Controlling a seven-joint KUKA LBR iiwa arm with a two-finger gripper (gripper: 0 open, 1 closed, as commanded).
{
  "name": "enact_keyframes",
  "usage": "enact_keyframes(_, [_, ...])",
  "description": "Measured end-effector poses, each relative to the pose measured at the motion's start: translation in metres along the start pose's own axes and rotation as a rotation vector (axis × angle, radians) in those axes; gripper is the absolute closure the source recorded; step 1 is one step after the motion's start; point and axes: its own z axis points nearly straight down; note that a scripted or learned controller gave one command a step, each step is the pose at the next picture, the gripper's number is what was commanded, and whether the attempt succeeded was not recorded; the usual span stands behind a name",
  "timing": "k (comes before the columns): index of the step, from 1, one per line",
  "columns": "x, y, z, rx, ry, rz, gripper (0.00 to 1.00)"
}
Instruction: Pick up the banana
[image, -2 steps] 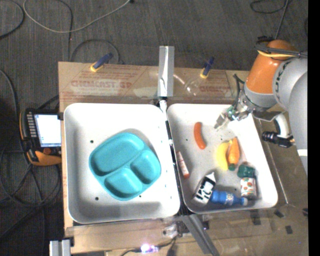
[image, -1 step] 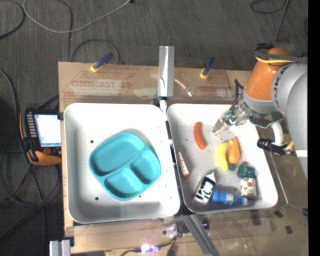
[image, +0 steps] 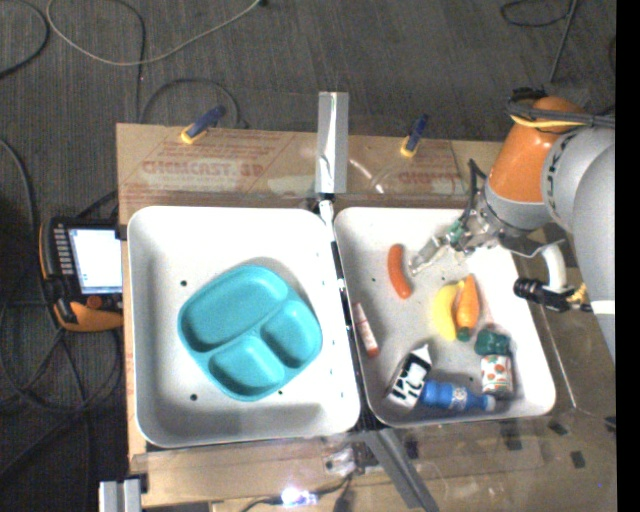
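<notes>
The gripper (image: 424, 256) sits over the upper part of the right bin (image: 540, 400), reaching in from the arm (image: 560, 180) at the right. Its two thin fingers (image: 432, 250) point down-left and look slightly spread, with nothing between them. The tips hover just right of the red sausage (image: 400, 271), close to it, though I can't tell if they touch.

The banana (image: 444, 311) lies a bit below the gripper, near the middle of the same bin. Its long axis runs roughly up and down in the camera view, tilted a little, with the upper end leaning right toward the carrot (image: 466, 305), which lies right alongside it.

Further down there's a green-capped bottle (image: 495, 364), a blue bottle (image: 452, 398) lying on its side and a black-and-white carton (image: 409, 378). A marker-like stick (image: 365, 329) rests by the bin's left wall. The left bin (image: 160, 400) holds a teal divided plate (image: 251, 330).
</notes>
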Motion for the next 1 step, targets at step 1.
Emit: enact_keyframes(1, [0.0166, -0.0689, -0.0022, 0.002, -0.004, 0.025, 0.00])
